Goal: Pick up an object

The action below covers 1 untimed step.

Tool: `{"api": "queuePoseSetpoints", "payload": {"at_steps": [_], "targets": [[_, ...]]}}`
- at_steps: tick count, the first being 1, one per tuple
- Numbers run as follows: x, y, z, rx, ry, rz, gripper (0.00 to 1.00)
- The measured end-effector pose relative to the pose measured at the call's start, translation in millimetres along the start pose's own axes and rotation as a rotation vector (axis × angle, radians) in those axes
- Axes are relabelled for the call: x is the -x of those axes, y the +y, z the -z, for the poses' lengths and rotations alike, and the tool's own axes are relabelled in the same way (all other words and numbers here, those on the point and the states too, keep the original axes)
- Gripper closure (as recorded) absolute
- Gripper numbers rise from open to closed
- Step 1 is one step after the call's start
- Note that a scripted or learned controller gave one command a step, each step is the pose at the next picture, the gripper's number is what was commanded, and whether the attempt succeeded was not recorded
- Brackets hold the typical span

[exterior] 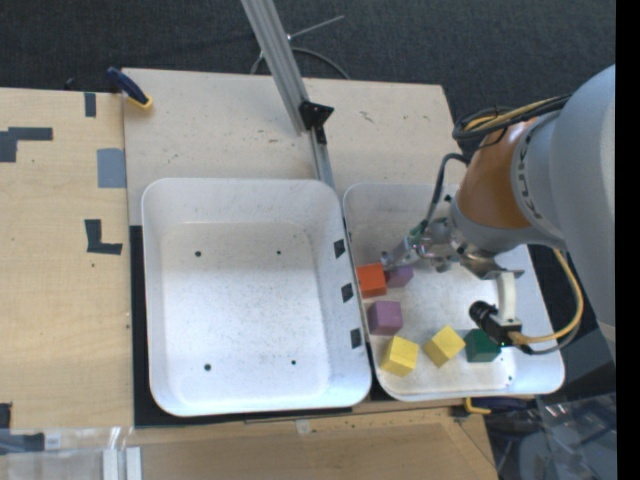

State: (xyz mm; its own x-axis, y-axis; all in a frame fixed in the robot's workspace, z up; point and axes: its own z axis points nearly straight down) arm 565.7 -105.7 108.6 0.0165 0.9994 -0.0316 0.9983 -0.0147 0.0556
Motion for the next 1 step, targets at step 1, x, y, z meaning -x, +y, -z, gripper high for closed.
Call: {"api": "queuePoseSetpoints", "payload": {"at_steps": [1], "targets": [[0.4,0.7,-0.1,-0.004,0.001,0.001,0.00]]}}
